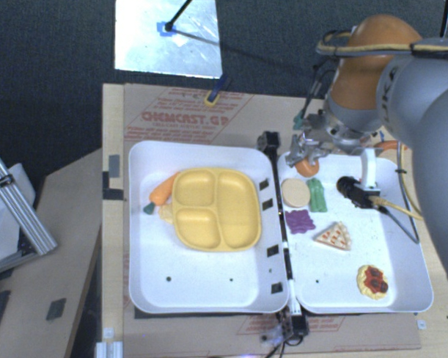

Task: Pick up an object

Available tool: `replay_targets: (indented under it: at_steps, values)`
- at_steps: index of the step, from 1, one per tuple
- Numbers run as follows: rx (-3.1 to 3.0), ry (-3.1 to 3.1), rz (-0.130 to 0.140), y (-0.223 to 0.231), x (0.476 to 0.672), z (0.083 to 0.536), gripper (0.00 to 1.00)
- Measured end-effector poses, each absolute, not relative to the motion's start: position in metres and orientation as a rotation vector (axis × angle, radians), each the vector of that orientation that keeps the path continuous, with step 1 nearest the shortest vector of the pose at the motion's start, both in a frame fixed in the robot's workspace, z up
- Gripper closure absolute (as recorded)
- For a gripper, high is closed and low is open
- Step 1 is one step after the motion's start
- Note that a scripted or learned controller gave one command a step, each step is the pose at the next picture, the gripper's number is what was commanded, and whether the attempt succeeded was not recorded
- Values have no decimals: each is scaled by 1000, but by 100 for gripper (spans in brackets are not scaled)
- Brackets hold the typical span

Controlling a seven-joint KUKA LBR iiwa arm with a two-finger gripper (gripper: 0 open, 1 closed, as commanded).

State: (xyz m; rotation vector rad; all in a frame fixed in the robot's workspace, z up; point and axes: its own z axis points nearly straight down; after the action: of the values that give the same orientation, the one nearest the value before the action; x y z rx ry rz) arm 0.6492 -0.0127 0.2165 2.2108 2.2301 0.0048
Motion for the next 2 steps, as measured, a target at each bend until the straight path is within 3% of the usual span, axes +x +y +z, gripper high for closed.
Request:
replay_targets:
  at_steps: [2]
  values:
    - [2213,2226,3,-13,658,230,100]
